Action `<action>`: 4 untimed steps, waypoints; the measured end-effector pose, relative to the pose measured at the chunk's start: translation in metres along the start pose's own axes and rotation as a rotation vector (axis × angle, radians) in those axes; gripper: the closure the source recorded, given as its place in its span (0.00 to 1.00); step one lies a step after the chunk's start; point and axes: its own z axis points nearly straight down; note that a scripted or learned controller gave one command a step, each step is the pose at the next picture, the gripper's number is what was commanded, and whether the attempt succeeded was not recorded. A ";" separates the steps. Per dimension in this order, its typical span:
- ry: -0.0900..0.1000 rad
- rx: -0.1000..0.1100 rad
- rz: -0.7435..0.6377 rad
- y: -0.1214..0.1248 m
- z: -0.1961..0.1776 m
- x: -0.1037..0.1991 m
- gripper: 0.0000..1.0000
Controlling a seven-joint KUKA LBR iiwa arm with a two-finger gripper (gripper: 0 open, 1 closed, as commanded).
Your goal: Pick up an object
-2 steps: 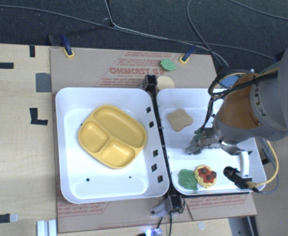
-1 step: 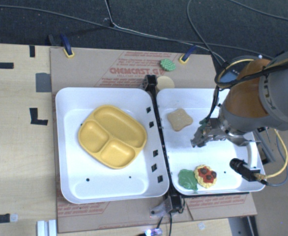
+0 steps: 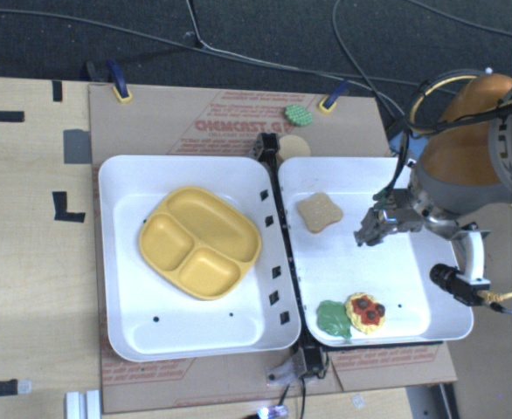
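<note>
The jaws are hanging dark and small over the right bin [image 3: 413, 182], and you are not going to be able to tell from this slanted overhead view how far apart they are standing; nothing is visibly sitting between them. Your gripper [image 3: 371, 230] is hovering above bare white floor near the middle of that bin, with the arm [image 3: 466, 160] reaching in from the right.

The relation you are working with is this: the nearest candidate, a tan bread-like piece [image 3: 318, 211], is lying to the left of the gripper and a little farther up the view, near but apart from it. Its long axis is running diagonally, roughly from upper right to lower left. The other candidates, a green leaf-like piece [image 3: 331, 319] touching a yellow and red item [image 3: 365, 312], are sitting well below the gripper at the bin's near edge.

In the left bin [image 3: 116, 234] a yellow divided plate [image 3: 200, 242] is resting well apart from the gripper.

You are losing the fingertips against the wrist's dark bulk, and the arm's body is covering the right bin's far right corner.
</note>
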 end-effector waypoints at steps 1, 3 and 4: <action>0.000 0.001 0.000 0.001 -0.045 0.000 1.00; 0.002 0.006 -0.005 0.021 -0.045 0.105 1.00; 0.001 0.009 -0.004 0.027 -0.022 0.151 1.00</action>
